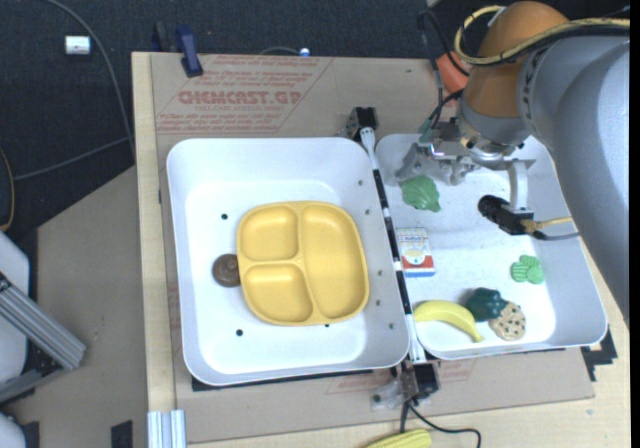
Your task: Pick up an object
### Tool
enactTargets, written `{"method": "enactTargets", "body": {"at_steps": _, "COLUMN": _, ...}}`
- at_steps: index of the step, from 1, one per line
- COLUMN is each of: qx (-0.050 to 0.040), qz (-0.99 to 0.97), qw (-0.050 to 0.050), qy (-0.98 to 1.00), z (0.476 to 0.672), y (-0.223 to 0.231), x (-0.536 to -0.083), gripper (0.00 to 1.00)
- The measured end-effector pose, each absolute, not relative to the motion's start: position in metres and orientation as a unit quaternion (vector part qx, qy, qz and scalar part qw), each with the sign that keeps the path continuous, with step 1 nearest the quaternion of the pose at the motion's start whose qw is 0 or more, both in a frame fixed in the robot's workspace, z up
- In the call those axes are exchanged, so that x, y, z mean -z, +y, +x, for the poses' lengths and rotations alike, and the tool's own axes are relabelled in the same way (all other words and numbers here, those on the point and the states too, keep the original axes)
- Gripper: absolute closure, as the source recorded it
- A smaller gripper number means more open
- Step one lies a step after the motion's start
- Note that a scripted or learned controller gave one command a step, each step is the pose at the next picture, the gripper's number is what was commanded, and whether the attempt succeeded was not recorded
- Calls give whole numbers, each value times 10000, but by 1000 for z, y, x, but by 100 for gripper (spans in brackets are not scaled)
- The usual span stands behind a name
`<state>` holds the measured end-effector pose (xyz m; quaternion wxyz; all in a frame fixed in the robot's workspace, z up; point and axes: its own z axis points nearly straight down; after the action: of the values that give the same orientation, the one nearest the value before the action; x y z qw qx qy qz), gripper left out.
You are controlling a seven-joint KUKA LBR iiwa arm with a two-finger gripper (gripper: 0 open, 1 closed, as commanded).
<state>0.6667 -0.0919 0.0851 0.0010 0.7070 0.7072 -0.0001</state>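
Lettuce [422,194] lies beneath pincer [437,164]; carton [414,251] near.

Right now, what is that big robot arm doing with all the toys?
The grey arm's gripper is down in the right bin, right beside a green leafy toy near the far end. That bin also has a small carton, a banana, a cookie and another green piece. The left bin has a yellow divided plate with a brown round thing beside it.
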Motion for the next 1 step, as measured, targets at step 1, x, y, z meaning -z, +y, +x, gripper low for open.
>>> {"method": "enactTargets", "body": {"at_steps": 1, "qx": 1, "qz": 7070, "qw": 13, "qy": 7072, "z": 667, "y": -94, "x": -85, "gripper": 0}}
